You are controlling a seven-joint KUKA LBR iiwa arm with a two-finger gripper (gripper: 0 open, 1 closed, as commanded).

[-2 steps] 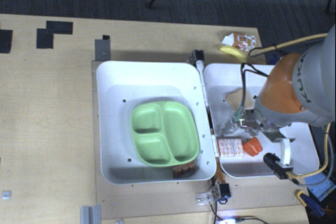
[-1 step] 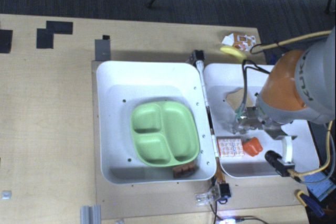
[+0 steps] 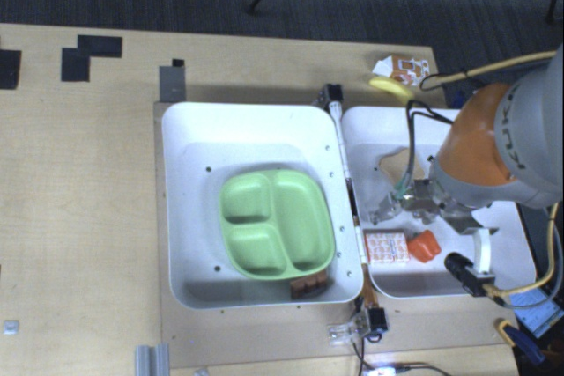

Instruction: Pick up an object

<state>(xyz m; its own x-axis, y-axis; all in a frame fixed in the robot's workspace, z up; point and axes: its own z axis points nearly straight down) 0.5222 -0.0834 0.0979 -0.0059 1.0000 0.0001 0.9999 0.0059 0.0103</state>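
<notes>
My gripper (image 3: 394, 204) hangs low over the middle of the right bin (image 3: 511, 264), reaching in from the right below the orange band of the arm (image 3: 476, 150). Just in front of it lie a small red-and-white patterned box (image 3: 384, 247) and an orange object (image 3: 424, 246), side by side near the bin's front wall. A tan piece (image 3: 397, 161) lies behind the gripper. In the left bin (image 3: 189, 189) a green divided plate (image 3: 278, 223) rests tilted, with a brown object (image 3: 308, 284) partly hidden under its front edge.
A yellow item and a small printed packet (image 3: 401, 70) lie on the bench behind the right bin. Cables (image 3: 480, 70) run from the arm along the right side. A black clamp (image 3: 332, 94) sits on the wall between the bins.
</notes>
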